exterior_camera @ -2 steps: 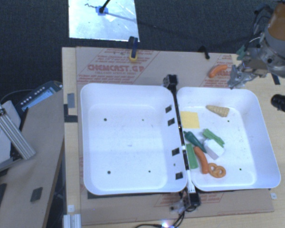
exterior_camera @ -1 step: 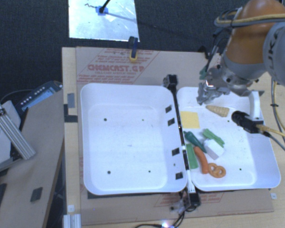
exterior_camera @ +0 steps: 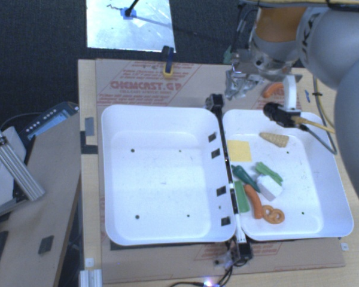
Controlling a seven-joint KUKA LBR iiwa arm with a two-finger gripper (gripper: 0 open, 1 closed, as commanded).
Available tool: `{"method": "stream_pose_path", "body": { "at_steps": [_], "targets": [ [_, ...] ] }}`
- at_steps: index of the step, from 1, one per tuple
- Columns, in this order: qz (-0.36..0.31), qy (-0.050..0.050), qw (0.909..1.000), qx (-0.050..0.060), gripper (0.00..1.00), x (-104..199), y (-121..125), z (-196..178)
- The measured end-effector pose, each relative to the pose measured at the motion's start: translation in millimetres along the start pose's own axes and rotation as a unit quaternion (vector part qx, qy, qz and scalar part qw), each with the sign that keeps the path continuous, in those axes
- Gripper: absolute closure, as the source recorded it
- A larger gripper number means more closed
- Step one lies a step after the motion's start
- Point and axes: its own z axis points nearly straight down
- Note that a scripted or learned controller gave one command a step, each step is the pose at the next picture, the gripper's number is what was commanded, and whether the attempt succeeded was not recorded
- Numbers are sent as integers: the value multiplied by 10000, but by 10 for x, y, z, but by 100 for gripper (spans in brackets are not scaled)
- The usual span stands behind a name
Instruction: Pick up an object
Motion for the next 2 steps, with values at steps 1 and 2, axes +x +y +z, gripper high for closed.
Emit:
{"method": "stream_pose_path", "body": {
  "at_steps": [1, 2],
  "targets": [
    [9, 2, 10000, 61, 100, 399, 5, 690],
    [2, 6, 10000, 9, 100, 1100, 28, 98]
  ]
}}
